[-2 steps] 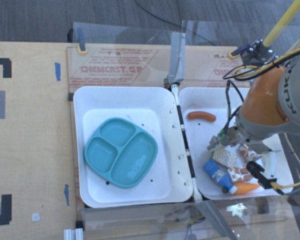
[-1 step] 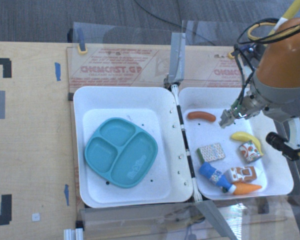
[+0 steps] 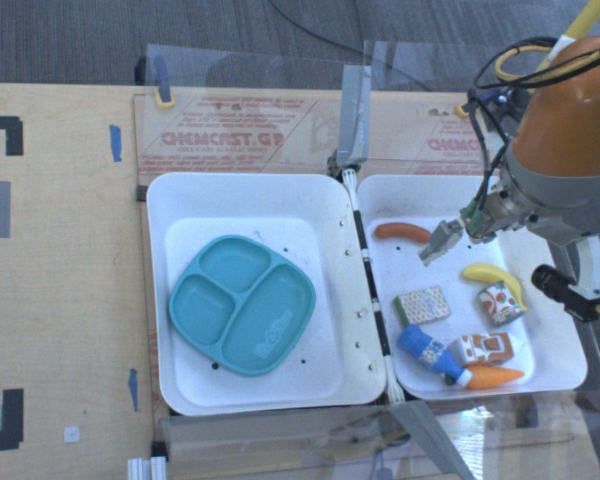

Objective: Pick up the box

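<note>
The box lies flat in the right bin, a little left of that bin's middle, near the divider. It is a small patterned rectangle with a green edge; its long axis runs left to right, tilted slightly so the right end sits farther away than the left.

The right bin holds 7 things: 1 box, 1 hot dog toward the far left corner, 1 banana to the right, 1 small red and white carton just beside the banana, 1 blue bottle near the box's near side, 1 orange and white carton and 1 carrot along the near wall. The left bin holds 1 teal divided plate.

The gripper hangs above the far part of the right bin, between hot dog and banana, nothing between its fingers; whether they are spread or closed cannot be told.

There is bare floor around the box's far and right sides; the bottle crowds its near side.
</note>
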You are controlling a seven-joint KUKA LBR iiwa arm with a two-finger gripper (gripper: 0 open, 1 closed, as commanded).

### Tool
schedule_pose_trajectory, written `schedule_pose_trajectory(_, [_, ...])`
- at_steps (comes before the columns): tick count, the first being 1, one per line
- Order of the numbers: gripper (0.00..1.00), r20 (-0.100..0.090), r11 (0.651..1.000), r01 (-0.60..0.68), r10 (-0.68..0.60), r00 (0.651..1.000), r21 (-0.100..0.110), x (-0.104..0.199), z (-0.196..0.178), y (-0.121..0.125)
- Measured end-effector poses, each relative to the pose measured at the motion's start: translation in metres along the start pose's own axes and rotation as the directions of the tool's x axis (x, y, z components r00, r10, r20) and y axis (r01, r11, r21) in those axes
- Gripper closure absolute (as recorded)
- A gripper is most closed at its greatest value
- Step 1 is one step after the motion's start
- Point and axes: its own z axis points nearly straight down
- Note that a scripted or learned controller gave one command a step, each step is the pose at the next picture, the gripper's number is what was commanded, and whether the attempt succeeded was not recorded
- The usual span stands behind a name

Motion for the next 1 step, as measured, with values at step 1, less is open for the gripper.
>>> schedule_pose_trajectory(1, [0.00,-0.003,0.988,0.154,-0.154,0.988,0.002,0.0102,0.0530,-0.0415])
